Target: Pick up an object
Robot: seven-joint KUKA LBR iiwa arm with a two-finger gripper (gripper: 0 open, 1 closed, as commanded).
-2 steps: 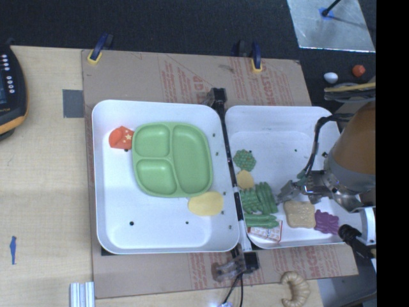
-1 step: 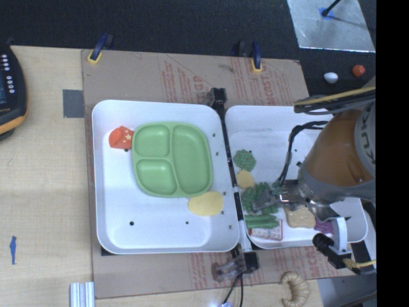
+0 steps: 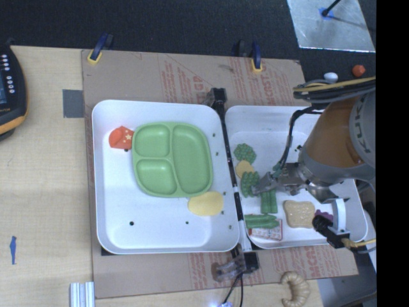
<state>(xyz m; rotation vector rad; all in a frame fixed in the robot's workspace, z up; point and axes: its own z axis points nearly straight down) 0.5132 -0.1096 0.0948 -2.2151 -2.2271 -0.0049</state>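
Note:
My gripper [image 3: 264, 183] hangs low in the right bin [image 3: 268, 121], on the arm that reaches in from the right. It sits right beside a dark green broccoli piece [image 3: 248, 181] and above a green vegetable piece [image 3: 269, 203]. Around it lie a lighter broccoli floret [image 3: 244, 152], a small yellow piece [image 3: 242, 167], a green pod [image 3: 261, 220], a slice of toast [image 3: 298, 213], a purple item [image 3: 322, 219] and a red-and-white packet [image 3: 269, 234]. I cannot see anything held.
The left bin [image 3: 102, 190] holds a green divided plate [image 3: 172, 158], a red item [image 3: 120, 137] at its upper left and a yellow item [image 3: 205, 203] below it. A divider [image 3: 227, 165] separates the bins. A control pendant [image 3: 9, 88] lies far left.

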